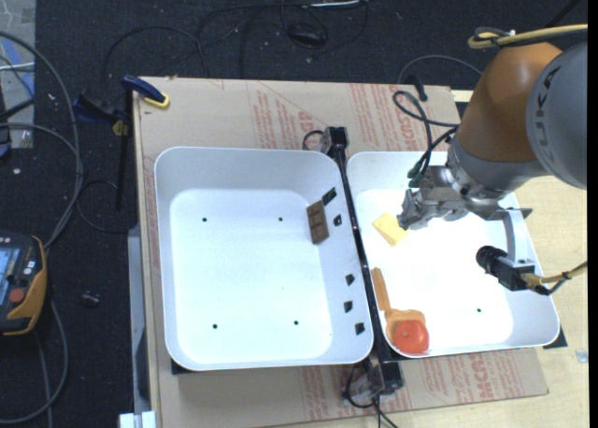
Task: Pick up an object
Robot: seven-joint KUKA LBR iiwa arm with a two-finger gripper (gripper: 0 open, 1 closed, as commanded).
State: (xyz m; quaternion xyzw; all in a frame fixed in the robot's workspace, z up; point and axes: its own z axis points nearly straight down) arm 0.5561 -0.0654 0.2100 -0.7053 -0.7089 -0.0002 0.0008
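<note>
**Poised beside the yellow block, grasp not yet made**

My jaws hang low inside the right bin (458,309), in its far half, and I cannot tell from this slant whether they stand wide or narrow. Nothing shows between them. Just beside them, toward the wall shared with the other bin, lies a small yellow block (388,228), tilted a little on the white floor. I take it as my target, being the nearest thing.

Further out, in the near-left corner of the same bin, a red ball (408,335) sits against a tan stick (380,288) that runs along that shared wall. Across the wall, in the left bin (243,267), a brown block (319,222) rests by the right edge.

I judge this the approach step. Next I would need to shift slightly toward the shared wall until I straddle the block, settle lower, close, then lift. The wall is close, so there is little room on that side.
</note>
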